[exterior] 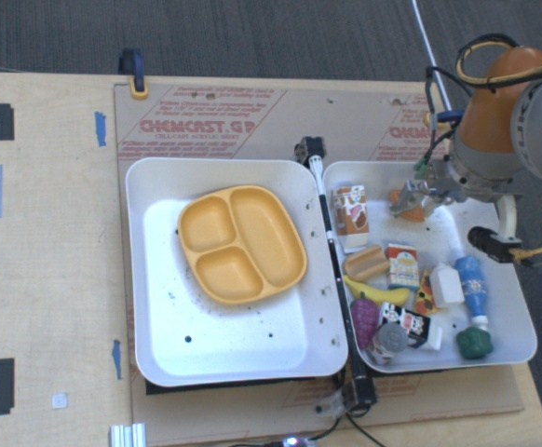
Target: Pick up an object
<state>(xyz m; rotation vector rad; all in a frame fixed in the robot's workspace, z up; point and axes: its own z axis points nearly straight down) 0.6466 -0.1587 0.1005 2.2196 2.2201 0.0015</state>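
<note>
The claw hangs over the far end of the right bin; whether it grips the small orange thing under it, I cannot tell. Near it stands a brown-and-white carton.

The arm is seen as a rounded grey body capped on its far side by a broad, glossy orange band. Black and yellow cables are looped from the orange section, and a small blue fitting is mounted at its left edge. A dark rounded part with a yellowish lead is carried below the grey housing.
</note>
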